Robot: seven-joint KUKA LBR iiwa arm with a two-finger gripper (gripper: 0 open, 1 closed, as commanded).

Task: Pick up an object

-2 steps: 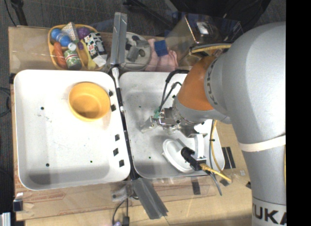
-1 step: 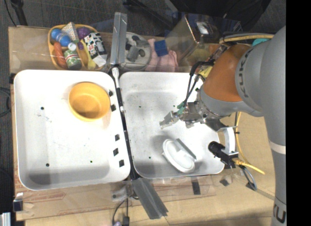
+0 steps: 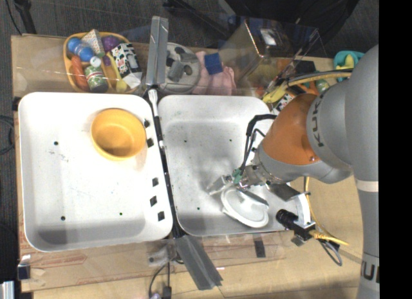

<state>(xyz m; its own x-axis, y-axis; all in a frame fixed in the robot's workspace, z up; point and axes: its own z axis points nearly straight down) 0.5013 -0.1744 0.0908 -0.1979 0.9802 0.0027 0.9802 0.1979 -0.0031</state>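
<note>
Dark carpet lies behind a wooden desk that carries two white bins. Low in the right bin, the gripper hangs right over a white bowl, near the bin's front edge. I cannot tell if it is open or closed, because the grey arm hides much of it. To do this well, I think it should go straight down over the bowl's thin rim and squeeze there, not on the round side, which could slip. The bowl looks small, smooth and shiny. Far off in the left bin sits a yellow bowl.
</note>
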